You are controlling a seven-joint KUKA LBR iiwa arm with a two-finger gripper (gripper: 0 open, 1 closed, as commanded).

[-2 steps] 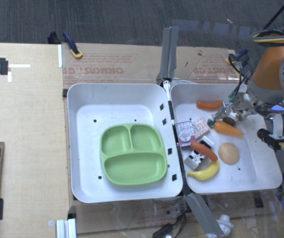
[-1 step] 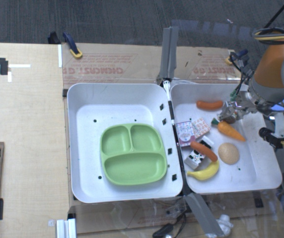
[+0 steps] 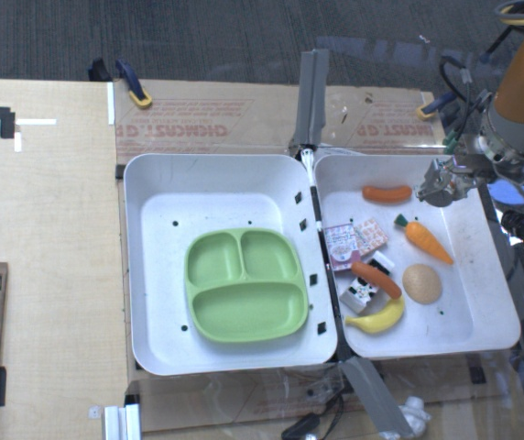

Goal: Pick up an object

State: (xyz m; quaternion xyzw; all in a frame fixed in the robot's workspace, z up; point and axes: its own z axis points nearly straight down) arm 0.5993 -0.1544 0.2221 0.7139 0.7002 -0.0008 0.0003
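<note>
**Arm hanging over the right bin's far corner, nothing picked yet**

From above, the arm (image 3: 518,81) is reaching in from the right, and its gripper (image 3: 445,189) is hovering over the far right part of the right bin (image 3: 482,333). Whether it is gripping anything I cannot tell; it is too small and dark to read.

The pickable things are all lying in that bin. A sausage (image 3: 387,192) is sitting just left of the gripper, the nearest target. A carrot (image 3: 426,240) is lying a little nearer the camera, with an egg (image 3: 421,282) below it. Toward the middle wall are a pink packet (image 3: 354,240), a second sausage (image 3: 376,278) and a banana (image 3: 376,317), crowded together and touching. The left bin (image 3: 143,273) is holding a green tray (image 3: 245,284).

To my eye, the clean choice is the far sausage or the carrot: each is lying apart from its neighbours. Closing across the narrow width, centred along the length, should be giving the steadiest hold; the crowded pile is risking a double grab.
</note>
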